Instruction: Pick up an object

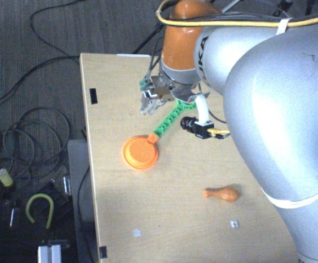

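An orange round sieve-like paddle (140, 152) with a green perforated handle (168, 123) lies on the wooden bench top near the middle. My gripper (150, 102) hangs under the orange wrist band, just above and left of the handle's upper part. Whether it touches the handle cannot be told. A small orange gourd-shaped object (222, 193) lies lower right, well away from the gripper. Nothing is visibly held.
A black fitting with a yellow tip (202, 127) sits by the wrist, right of the green handle. A tiny white piece (234, 223) lies near the front. The bench's left edge (84, 125) drops to a floor with cables. The grey arm covers the right side.
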Tool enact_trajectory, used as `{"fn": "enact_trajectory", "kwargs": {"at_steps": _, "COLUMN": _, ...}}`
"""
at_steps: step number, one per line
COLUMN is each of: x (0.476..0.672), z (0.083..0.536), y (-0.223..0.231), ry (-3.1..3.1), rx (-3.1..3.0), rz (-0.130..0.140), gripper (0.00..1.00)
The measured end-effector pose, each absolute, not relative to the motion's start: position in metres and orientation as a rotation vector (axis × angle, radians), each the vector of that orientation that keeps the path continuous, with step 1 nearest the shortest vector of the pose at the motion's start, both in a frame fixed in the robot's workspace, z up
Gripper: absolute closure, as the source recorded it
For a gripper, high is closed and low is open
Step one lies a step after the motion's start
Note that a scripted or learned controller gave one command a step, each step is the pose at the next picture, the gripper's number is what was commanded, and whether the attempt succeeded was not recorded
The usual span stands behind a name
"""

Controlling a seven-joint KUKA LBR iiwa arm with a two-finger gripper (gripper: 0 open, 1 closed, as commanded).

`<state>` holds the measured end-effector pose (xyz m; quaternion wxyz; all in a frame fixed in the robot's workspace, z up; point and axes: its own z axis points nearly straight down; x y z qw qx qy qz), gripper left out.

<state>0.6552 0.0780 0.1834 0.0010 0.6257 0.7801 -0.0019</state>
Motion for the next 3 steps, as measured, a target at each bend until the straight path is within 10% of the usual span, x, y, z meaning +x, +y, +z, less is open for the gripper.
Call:
{"fn": "enact_trajectory", "kwargs": {"at_steps": 1, "x": 0.655, "z": 0.183, "y": 0.078, "ry": 2.450, "rx": 1.964, "rz": -0.006, "gripper": 0.00}}
{"fn": "enact_trajectory", "kwargs": {"at_steps": 3, "x": 0.615, "z": 0.086, "y": 0.106, "ry": 2.643, "rx": 1.701, "rz": -0.005, "gripper": 0.00}}
